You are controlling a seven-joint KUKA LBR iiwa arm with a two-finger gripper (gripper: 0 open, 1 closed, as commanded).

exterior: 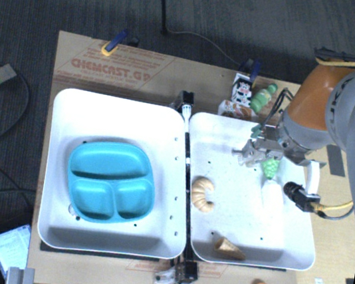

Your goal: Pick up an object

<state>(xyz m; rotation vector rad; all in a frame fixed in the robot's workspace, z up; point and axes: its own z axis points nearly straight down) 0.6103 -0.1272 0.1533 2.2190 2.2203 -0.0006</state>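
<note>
Green toy (270, 167) sits under the gripper (257, 151) in your right bin (280, 253) (upper part); you can't tell whether the fingers have closed, so count nothing as lifted yet

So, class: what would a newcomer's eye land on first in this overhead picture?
Probably the bright blue divided tray lying in the left bin. Next, the grey arm's orange band at upper right, with its gripper over the right bin beside a small green object.
</note>
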